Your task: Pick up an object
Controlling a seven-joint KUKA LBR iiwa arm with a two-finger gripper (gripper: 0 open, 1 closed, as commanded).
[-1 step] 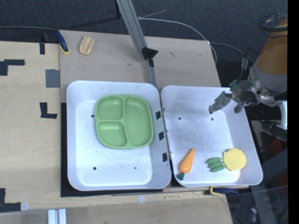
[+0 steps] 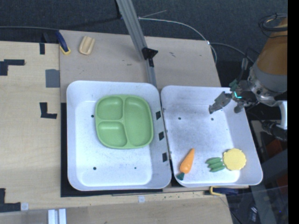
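Observation:
The right bin holds an orange toy carrot near its front left corner. A green pea pod and a yellow round toy lie touching each other at its front right. My gripper hovers over the bin's back right part, well behind the toys. Its fingers stand apart with nothing between them.
A green divided plate lies in the left bin. A slanted metal post rises behind the bins. On the bench at the back left sit a tan block and a blue-and-yellow clip.

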